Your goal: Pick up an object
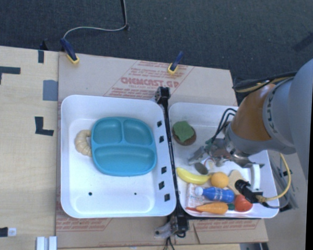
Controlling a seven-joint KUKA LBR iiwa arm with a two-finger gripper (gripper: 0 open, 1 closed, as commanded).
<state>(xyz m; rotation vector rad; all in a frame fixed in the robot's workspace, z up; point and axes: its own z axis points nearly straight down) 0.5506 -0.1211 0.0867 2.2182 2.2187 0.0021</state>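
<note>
Clearly the gripper (203, 154) hangs over the right bin (209, 113), above the banana (192, 176). Jaws' state: cannot tell. Best to drop straight onto one item, clear of neighbours.

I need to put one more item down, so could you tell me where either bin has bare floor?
The left bin has a wide bare strip along its near side, below the blue tray, and a narrower one above it. The right bin is bare only along its far wall, beyond the green object. Its near half is crowded: banana, orange, bottle, carrot.

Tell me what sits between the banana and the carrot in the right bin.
In the camera view, a blue bottle with a white cap lies between the banana and the carrot.
</note>
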